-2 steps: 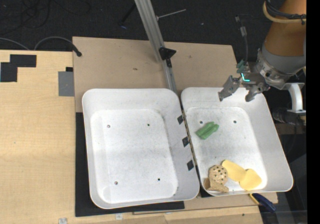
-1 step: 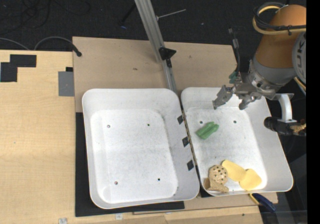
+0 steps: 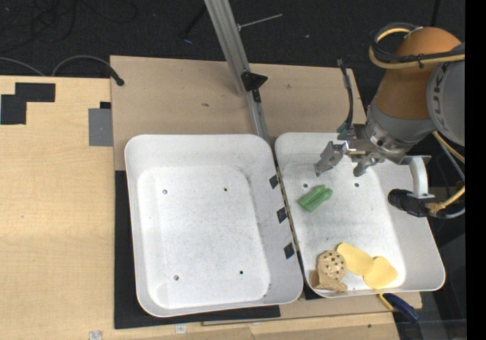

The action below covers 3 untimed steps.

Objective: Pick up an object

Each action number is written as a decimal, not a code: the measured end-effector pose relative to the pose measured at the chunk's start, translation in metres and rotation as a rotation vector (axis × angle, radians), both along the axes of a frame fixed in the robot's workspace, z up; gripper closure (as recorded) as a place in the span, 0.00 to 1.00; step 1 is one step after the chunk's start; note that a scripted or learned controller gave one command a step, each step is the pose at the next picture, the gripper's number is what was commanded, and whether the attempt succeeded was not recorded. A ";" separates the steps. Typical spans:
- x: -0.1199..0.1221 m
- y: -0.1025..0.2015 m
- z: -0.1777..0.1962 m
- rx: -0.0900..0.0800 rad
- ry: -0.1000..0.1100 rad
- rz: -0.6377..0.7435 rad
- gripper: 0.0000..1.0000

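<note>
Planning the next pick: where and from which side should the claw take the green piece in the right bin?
Probably across its narrow middle, from straight above. The green piece lies flat and alone on the right bin floor, elongated and slanted, so fingers closing across its short width should fit. The claw hangs open just above it.

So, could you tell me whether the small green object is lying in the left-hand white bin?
No, the small green object lies in the right-hand white bin, below the claw.

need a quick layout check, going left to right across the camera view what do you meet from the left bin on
left bin → green object → tan perforated object → gripper, fingers spread with nothing between them → yellow object
</note>
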<state>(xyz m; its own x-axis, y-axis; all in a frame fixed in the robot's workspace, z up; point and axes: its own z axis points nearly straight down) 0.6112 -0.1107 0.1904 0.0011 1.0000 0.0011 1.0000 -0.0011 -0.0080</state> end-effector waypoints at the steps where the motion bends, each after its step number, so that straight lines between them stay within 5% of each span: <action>1: 0.000 0.000 -0.064 0.000 0.002 0.000 0.00; 2: 0.002 -0.003 -0.050 -0.001 -0.004 -0.008 1.00; 3: 0.003 -0.006 -0.008 -0.001 -0.009 -0.008 1.00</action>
<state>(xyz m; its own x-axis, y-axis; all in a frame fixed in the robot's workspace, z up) 0.6139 -0.1165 0.1823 0.0092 1.0000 0.0000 1.0000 -0.0092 0.0011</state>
